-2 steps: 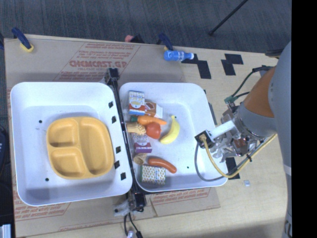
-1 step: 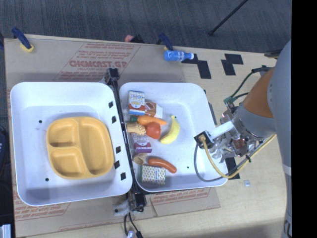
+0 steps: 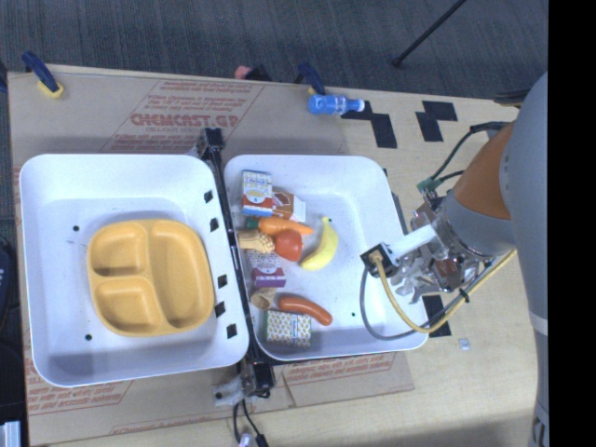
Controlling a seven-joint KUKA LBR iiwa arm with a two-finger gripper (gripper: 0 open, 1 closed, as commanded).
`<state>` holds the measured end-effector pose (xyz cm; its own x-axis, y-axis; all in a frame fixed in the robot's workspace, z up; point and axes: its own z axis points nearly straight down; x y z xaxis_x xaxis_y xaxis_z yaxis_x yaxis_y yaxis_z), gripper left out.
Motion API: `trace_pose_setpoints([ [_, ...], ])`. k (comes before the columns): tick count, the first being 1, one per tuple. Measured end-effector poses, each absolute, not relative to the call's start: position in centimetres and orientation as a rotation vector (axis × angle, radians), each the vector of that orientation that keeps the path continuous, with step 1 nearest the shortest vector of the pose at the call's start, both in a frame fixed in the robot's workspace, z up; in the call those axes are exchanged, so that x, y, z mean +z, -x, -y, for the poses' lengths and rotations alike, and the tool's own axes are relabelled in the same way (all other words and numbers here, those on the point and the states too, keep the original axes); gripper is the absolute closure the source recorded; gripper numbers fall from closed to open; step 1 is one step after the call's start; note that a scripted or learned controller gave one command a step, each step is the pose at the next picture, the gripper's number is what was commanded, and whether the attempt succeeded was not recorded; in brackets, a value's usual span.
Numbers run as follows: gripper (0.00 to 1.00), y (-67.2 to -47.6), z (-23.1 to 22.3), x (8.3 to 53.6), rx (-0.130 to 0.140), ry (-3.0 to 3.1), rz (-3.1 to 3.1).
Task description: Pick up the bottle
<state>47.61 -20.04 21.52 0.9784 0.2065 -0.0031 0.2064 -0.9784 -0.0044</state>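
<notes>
The right bin (image 3: 372, 180) holds a cluster of toy food along its left side: a carton (image 3: 256, 192), a carrot (image 3: 282, 226), a tomato (image 3: 289, 246), a banana (image 3: 321, 246), a sausage (image 3: 304, 309) and a patterned box (image 3: 287, 328). Among them lies a small purple-and-white item (image 3: 268, 274); I cannot tell whether it is a bottle. A blue bottle-shaped thing (image 3: 331, 105) lies on the cardboard behind the right bin. My gripper (image 3: 400, 270) hangs over the bin's right rim, well right of the cluster, with a yellow cable looped below it.
The left bin (image 3: 47, 194) holds a yellow divided tray (image 3: 149, 276). Blue clamps (image 3: 42, 74) sit at the bench's back edge. Black clips (image 3: 212, 142) join the bins along the middle. The arm's grey body (image 3: 521, 203) fills the right side.
</notes>
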Motion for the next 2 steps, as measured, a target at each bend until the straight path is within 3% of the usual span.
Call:
trace_pose_setpoints([
  [2,1.00,-47.56,21.02,20.55,0.011,3.118,0.325],
])
